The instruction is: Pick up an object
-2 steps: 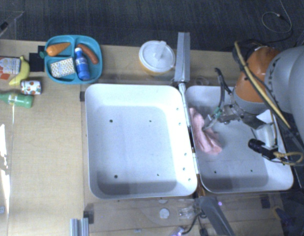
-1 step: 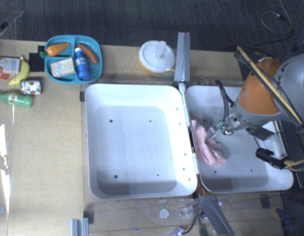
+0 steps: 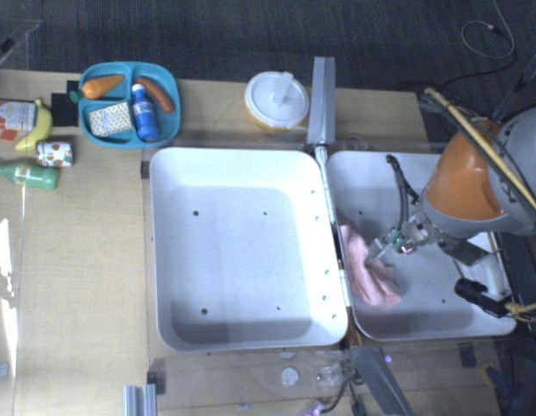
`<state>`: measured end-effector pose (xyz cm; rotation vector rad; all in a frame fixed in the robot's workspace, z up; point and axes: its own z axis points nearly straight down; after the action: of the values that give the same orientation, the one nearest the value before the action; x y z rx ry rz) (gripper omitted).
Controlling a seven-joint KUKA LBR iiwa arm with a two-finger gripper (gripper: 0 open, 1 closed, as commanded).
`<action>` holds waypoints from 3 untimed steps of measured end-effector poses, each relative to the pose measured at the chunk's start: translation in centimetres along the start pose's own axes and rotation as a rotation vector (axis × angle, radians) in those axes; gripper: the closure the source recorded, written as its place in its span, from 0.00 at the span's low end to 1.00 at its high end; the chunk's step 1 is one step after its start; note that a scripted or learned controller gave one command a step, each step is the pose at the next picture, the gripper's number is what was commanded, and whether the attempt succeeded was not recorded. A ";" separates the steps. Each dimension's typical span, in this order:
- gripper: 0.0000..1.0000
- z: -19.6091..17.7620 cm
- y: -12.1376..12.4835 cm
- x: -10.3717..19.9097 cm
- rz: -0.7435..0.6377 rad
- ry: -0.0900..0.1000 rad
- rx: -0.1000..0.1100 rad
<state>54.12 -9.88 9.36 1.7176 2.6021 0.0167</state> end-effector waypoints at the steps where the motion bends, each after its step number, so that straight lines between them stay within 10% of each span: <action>1: 0.00 -1.6 4.9 -1.4 0.099 0.009 0.018; 3: 0.00 -0.3 1.6 -0.5 -0.002 0.006 0.009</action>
<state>55.80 -9.74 9.73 1.7204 2.6116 0.0101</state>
